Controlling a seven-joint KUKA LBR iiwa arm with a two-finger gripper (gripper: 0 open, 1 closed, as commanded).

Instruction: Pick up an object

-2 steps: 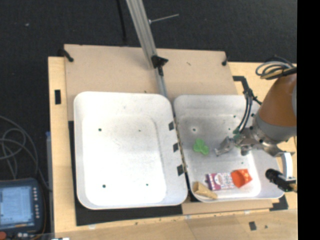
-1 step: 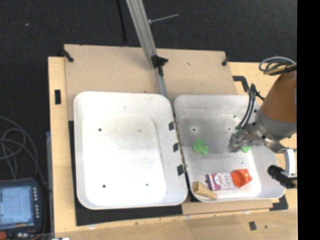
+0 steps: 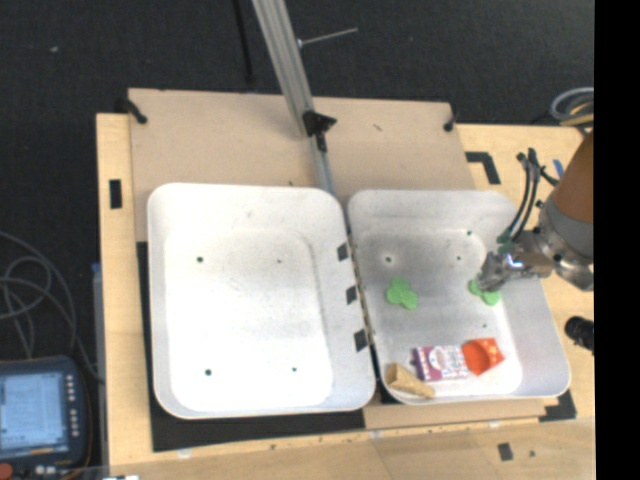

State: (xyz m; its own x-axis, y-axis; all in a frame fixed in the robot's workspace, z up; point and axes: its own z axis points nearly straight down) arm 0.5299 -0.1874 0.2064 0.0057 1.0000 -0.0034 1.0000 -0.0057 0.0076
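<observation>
The arm (image 3: 572, 203) reaches in from the right, wrist angled down over the right bin (image 3: 430, 223). Its pincer (image 3: 497, 273) hangs at a small green piece (image 3: 487, 290); whether it grips, I cannot tell. A second green piece (image 3: 402, 294) lies near the centre; a carton (image 3: 440, 362), an orange block (image 3: 482, 356) and a tan scrap (image 3: 408, 379) line the near wall.

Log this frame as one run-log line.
gripper: low in right bin, right side | at green piece, grasp unconfirmed | loose: green toy, purple carton, orange item, tan piece
</observation>
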